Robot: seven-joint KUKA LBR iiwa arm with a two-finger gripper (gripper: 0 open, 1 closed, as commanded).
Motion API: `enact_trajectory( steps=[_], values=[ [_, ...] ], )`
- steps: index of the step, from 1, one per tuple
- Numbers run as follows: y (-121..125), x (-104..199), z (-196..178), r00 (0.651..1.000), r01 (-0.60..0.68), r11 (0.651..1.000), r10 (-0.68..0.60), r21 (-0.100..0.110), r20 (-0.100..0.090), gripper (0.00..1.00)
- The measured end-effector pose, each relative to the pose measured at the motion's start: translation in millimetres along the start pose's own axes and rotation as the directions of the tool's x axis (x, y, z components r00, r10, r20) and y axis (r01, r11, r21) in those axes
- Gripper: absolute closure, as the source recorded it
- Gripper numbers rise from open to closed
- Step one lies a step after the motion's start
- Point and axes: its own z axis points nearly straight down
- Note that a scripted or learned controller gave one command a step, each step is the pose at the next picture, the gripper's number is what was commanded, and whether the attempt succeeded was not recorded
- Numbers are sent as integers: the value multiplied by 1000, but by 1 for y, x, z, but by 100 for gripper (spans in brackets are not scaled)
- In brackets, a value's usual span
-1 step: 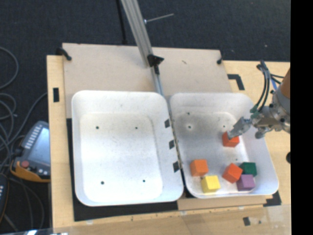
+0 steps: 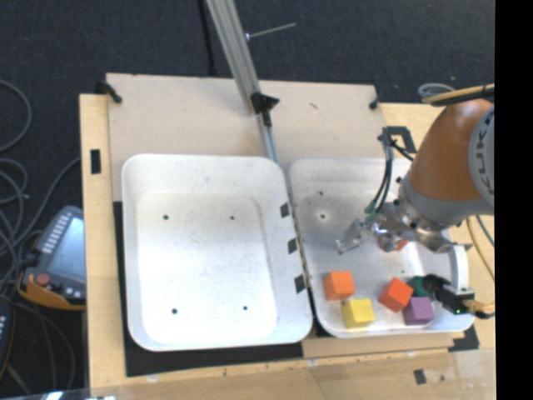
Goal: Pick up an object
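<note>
Yellow cube (image 2: 360, 312) sits at right bin's (image 2: 321, 182) front edge, between orange cube (image 2: 339, 285), red cube (image 2: 396, 293) and purple cube (image 2: 418, 309). Gripper (image 2: 364, 233) hovers mid-bin; grip state: cannot tell. Best bet: centre over the orange cube, descend straight.

You see orange (image 2: 339, 285), yellow (image 2: 360, 312), red-orange (image 2: 396, 293) and purple (image 2: 418, 309) blocks (one dark green (image 2: 419, 285)) in a white, speckled bin (image 2: 321, 198).
</note>
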Motion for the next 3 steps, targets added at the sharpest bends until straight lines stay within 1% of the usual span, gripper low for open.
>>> enact_trajectory(
  steps=[1,2,3],
  values=[
    [-33,21,86,1000,-7,1000,7,-11,4,0],
    [-32,20,74,1000,-10,1000,10,-15,3,100],
    [-30,110,-14,1000,-2,1000,2,-8,1,100]
  ],
)
